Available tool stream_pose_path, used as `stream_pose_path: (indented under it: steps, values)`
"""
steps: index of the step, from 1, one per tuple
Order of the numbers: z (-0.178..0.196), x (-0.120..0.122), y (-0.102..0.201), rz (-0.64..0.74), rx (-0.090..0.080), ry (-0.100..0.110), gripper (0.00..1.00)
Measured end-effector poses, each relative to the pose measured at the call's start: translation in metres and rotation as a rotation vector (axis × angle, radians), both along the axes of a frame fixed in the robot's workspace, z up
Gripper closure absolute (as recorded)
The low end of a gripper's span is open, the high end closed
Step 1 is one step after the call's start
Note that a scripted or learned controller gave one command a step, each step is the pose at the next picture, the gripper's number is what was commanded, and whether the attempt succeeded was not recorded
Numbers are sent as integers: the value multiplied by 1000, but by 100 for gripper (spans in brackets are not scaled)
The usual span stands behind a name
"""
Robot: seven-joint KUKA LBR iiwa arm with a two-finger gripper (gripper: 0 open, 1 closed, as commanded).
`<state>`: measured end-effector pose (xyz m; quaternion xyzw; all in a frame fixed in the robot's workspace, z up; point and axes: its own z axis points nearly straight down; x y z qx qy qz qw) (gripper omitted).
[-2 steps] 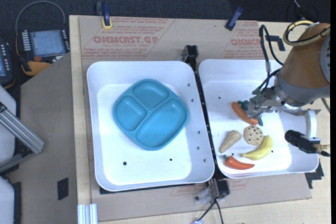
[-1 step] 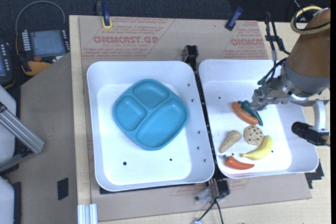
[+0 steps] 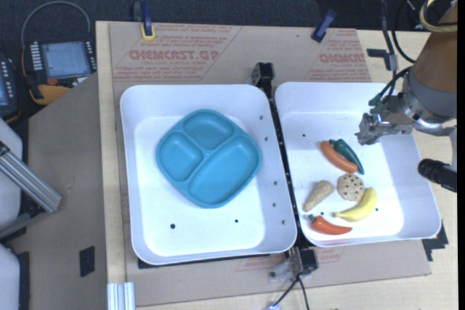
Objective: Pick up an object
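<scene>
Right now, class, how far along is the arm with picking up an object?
Done: the arm has reached over the right white bin. In hand: nothing visibly; the end effector hovers near the orange toy carrot with green top. Left: descend, grasp and lift. The yellow toy banana and the blue divided plate lie untouched.

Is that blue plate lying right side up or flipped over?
Right side up: the blue plate lies flat in the left bin, its three hollow compartments facing upward.
</scene>
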<state>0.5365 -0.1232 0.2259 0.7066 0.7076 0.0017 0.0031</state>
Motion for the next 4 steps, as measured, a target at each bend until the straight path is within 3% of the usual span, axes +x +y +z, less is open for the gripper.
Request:
stream_pose_path:
  steps: [1,2,4]
  values:
    - [26,1,0,0,0,1,100]
    - [12,8,56,5,4,9,100]
    - [10,38,175,5,3,4,100]
